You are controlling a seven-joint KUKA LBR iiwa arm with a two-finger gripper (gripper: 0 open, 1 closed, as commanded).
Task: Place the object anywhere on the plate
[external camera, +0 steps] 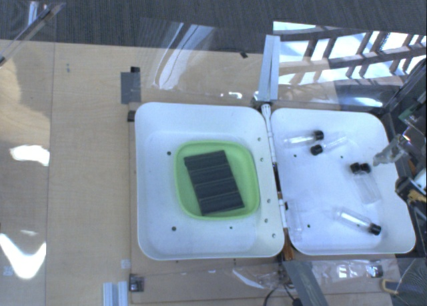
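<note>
The clear tubes point(357, 220) are hard to see in the right bin point(333, 238). The pincer point(390, 155) sits at the right edge, cut off; I cannot tell its grip.

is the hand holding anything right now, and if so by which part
Cannot be told. The hand sits at the right edge of the right bin; the clear tubes lie loose on the bin floor, apart from it.
</note>
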